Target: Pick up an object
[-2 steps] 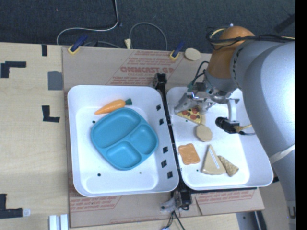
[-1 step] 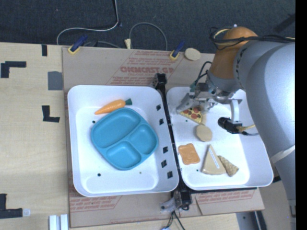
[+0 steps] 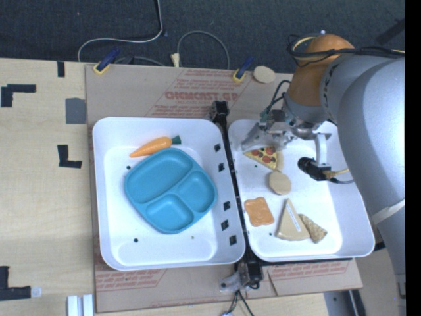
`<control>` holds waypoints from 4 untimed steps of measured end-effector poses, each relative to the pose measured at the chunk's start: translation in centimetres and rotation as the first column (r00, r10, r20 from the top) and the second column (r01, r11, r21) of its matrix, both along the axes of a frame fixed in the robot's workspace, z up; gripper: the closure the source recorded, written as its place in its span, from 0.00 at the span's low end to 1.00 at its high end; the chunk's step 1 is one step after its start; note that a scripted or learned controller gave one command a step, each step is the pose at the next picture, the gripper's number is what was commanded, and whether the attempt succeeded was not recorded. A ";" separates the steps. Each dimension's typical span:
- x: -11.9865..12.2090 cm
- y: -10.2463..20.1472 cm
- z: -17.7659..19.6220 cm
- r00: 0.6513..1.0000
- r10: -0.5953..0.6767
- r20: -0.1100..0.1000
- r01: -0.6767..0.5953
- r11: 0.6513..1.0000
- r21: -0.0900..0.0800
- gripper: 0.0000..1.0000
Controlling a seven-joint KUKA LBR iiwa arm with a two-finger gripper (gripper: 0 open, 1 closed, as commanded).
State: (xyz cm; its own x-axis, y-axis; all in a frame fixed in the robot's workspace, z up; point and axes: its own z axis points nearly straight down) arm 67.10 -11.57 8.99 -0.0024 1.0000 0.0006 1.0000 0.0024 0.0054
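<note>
Showing: worktop (image 3: 39,196), pale wood, black marks at frame left.
Backdrop: dark carpet (image 3: 79,12) along top.
Bins: cardboard sheet (image 3: 191,91) beneath.
Gripper (image 3: 253,139): jaws' state cannot be told.

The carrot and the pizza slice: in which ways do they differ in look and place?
The carrot is orange, long and thin with a green tip; the pizza slice is a yellowish triangle with red spots. The carrot lies in the left bin, touching the blue divided plate; the pizza slice lies in the right bin, right below the gripper. Both appear to be toy food.
</note>
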 end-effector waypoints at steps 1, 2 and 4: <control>-0.2 0.1 0.1 1.000 0.000 0.006 0.000 1.000 -0.002 0.00; -0.1 -0.1 1.3 1.000 0.001 0.011 -0.001 1.000 -0.008 1.00; -0.3 -0.4 0.2 1.000 0.001 0.011 -0.001 1.000 -0.005 0.00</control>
